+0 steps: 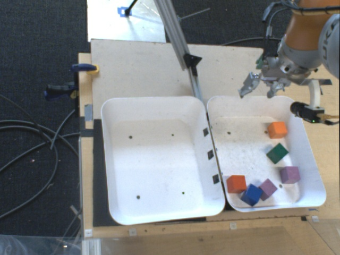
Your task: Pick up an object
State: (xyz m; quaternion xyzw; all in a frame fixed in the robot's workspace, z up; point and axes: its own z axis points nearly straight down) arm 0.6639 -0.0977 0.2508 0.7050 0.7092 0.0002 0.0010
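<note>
- The bench (143, 68) is a pale, matte board, flat and bare along its far side, with dark carpet around it.
- Two shallow white bins of smooth plastic with rounded corners sit side by side on it; the left bin (114, 142) has only specks and a few dark dots on its floor.
- The right bin (234, 126) holds six small blocks, all gathered toward its near and right side.
- The grey arm (313, 25) with its orange band hangs over the far right corner, and the metal claw (260, 87) hovers above the far rim of the right bin, fingers spread, nothing between them.
- A slim grey pole (175, 31) slants down to the gap between the bins.
- The blocks are squarish with no clear long axis: an orange cube (277, 129) sits farthest back, a green cube (277, 153) turned on the diagonal just nearer, then a purple cube (290, 175).
- Along the near wall, a red-orange cube (236, 184), a blue cube (252, 194) and a small purple cube (268, 188) crowd together, touching or nearly so.
</note>
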